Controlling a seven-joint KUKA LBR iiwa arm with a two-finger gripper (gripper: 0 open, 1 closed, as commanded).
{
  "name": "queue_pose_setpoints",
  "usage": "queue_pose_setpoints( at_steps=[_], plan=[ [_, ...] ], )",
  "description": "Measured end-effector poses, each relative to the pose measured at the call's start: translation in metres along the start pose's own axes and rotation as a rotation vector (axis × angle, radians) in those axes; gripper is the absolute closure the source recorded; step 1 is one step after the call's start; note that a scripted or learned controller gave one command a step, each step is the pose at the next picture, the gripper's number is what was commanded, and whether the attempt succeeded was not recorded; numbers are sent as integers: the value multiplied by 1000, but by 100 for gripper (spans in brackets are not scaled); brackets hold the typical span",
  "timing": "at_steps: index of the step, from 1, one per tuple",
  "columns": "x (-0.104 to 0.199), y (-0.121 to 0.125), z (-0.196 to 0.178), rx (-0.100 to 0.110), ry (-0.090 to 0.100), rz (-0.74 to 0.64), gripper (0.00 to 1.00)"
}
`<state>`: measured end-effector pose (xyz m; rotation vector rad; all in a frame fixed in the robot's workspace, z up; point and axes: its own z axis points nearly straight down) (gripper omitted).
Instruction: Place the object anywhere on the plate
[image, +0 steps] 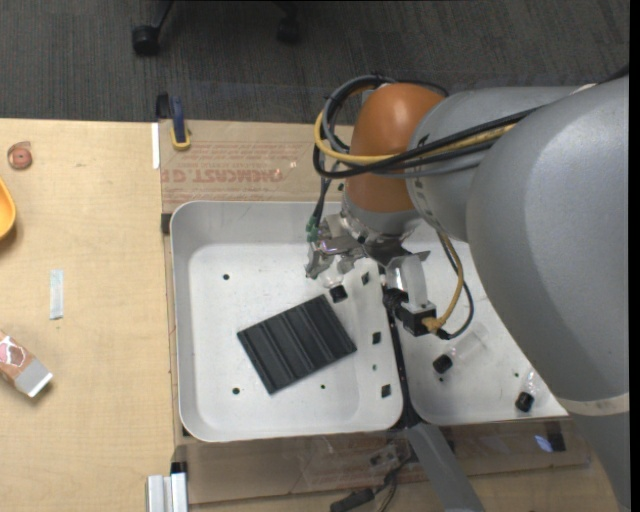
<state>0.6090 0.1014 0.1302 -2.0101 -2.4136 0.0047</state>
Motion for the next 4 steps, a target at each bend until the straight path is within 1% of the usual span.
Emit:
queue_pose_setpoints(
  at_steps=[1, 2, 3, 4],
  plan=[
    [-43, -11, -127, -1, -1, -33, 100],
    [-69, -49, -76, 0, 1, -268, 100],
    [-20, -82, -84, -1, 1, -497, 100],
    [-46, -78, -60, -1, 1, -755, 100]
  ],
)
